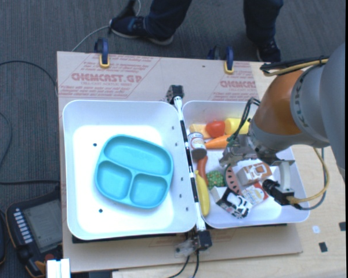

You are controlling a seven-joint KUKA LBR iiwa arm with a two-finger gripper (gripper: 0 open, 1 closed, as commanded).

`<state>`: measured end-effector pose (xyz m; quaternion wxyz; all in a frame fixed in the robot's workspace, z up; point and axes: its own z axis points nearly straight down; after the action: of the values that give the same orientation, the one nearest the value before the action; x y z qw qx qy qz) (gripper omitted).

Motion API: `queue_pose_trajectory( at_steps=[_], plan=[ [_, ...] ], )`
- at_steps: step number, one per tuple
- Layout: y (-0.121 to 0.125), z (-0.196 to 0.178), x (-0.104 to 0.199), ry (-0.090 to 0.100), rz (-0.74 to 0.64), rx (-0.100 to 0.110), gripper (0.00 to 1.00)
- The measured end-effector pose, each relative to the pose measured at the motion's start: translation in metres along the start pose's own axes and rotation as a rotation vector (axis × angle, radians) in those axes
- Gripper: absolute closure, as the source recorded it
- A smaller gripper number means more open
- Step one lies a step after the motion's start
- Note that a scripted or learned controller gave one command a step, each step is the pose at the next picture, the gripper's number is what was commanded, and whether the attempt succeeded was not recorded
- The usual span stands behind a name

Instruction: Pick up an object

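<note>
Claw (232, 155) hung low over the carrot (216, 143), grip state impossible to tell; carrot looked light, stiff, slick, best pinched mid-body.

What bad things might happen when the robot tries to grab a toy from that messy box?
The toys in the right bin are crowded together, so the gripper might pinch two things at once or knock the carrot and the tomato aside. The banana lies right against the bin's wall, so it might be hard to get around. The gripper might also come up with nothing.
</note>
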<state>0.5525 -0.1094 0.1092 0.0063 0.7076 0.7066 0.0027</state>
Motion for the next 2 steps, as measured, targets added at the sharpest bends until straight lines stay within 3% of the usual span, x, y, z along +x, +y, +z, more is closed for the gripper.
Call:
queue_pose_trajectory(
  at_steps=[1, 2],
  plan=[
    [-0.0001, 0.0002, 0.0, 0.0, 0.0, 0.0, 0.0],
    [0.0004, -0.0095, -0.0002, -0.001, 0.0, 0.0, 1.0]
  ],
)
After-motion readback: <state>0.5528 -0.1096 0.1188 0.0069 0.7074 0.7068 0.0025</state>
